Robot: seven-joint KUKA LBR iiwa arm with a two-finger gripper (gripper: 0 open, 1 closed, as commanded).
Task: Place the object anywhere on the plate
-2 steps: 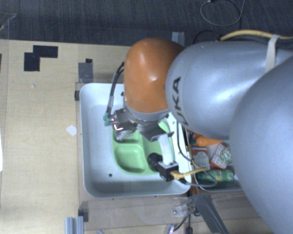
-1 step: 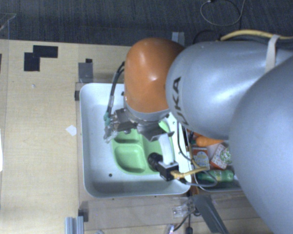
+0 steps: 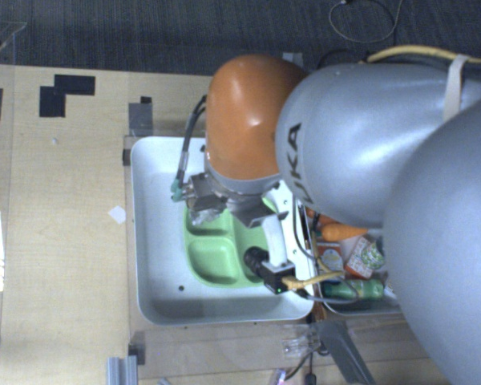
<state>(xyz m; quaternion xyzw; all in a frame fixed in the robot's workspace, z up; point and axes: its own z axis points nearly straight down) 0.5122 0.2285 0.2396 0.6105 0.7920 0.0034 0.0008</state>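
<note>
A light green plate (image 3: 212, 259) with compartments lies in the left white bin (image 3: 156, 215). The arm's orange band and wrist hang directly over the plate's upper part, and the gripper (image 3: 216, 207) points down there, mostly hidden under the wrist. No object is visible on the bare part of the plate. Several small objects, among them an orange one (image 3: 337, 233) and a green one (image 3: 357, 289), lie in the right bin, largely covered by the arm.
The big grey arm covers the right half of the view and most of the right bin. A black camera mount and cable (image 3: 264, 267) hang off the wrist above the plate's right edge. Wooden bench top (image 3: 56, 215) lies left of the bins.
</note>
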